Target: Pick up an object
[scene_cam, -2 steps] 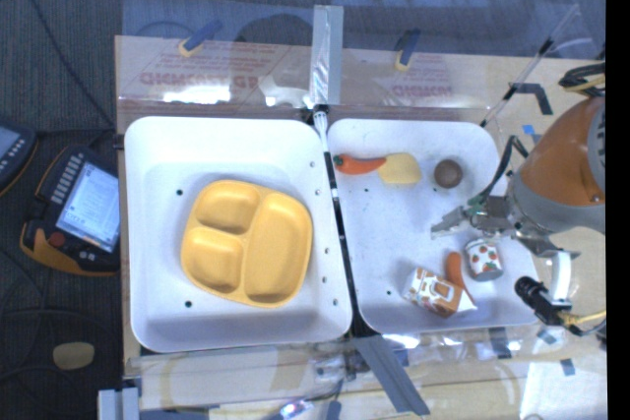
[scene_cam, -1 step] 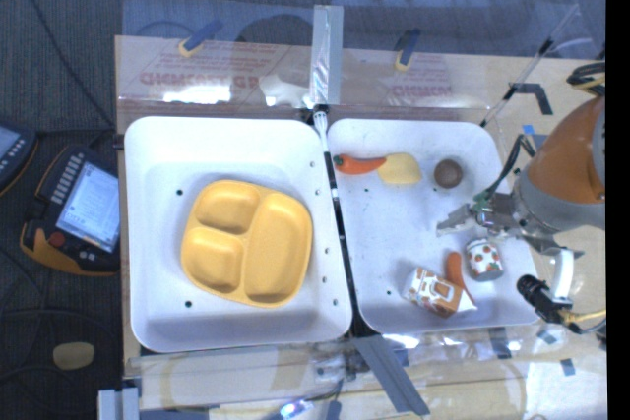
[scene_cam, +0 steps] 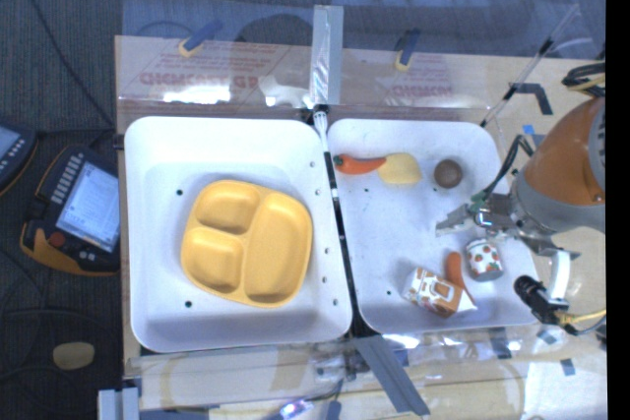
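Right bin: six items; left bin: one tray.

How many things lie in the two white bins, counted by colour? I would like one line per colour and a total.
Yellow: 2, the divided tray and the lemon-like piece
Orange: 2, the carrot and the small sausage-like piece
Brown: 1, the ball
White with red spots: 1, the round piece
White and orange: 1, the small carton
Total: 7
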Robot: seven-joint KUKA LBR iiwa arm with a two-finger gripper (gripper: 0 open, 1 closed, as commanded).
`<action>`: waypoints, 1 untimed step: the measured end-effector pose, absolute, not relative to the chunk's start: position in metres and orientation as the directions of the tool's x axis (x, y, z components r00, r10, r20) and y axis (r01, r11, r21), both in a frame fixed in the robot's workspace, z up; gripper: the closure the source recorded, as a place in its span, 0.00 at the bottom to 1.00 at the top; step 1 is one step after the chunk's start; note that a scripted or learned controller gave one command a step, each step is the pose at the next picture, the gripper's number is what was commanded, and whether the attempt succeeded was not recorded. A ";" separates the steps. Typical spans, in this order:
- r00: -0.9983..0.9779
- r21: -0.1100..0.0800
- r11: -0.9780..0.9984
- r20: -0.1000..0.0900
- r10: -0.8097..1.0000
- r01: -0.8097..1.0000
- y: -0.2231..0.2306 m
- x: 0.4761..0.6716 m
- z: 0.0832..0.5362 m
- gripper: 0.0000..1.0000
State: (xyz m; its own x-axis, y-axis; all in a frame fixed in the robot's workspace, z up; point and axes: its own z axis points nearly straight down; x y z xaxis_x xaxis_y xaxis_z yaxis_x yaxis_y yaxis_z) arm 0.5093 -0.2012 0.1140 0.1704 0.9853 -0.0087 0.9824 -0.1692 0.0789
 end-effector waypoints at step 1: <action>0.267 0.083 -0.266 0.000 0.964 0.960 -0.199 0.511 0.114 0.00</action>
State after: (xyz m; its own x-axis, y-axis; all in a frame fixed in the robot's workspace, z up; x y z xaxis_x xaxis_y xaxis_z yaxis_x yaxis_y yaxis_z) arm 0.5107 -0.1989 0.1142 0.2668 0.9638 0.0003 0.9604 -0.2659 0.0831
